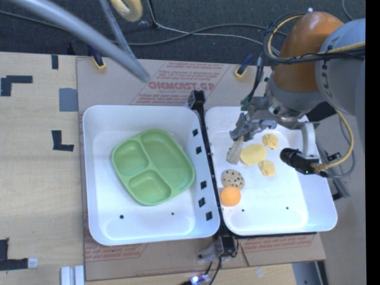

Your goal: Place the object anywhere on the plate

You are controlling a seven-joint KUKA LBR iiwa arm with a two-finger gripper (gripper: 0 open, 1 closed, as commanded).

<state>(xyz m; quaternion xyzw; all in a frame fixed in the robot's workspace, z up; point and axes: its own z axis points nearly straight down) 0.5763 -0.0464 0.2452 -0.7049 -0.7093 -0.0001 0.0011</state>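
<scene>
Right bin [309, 215], near edge inward: orange ball [230, 196], speckled cookie [233, 177], then a pale yellow oval piece [254, 154] with two smaller yellow bits [268, 168] beside and beyond it. The oval's long axis runs roughly left-right, slightly tilted. My gripper [236, 153] sits just left of the oval, fingertips down near the bin floor; cannot tell how far they are parted, nothing visibly held. Left bin [95, 177] holds the green three-compartment plate [153, 166], lying at a slant. Beyond: cardboard sheet [178, 82], wooden bench [29, 153], dark carpet with cables.
</scene>
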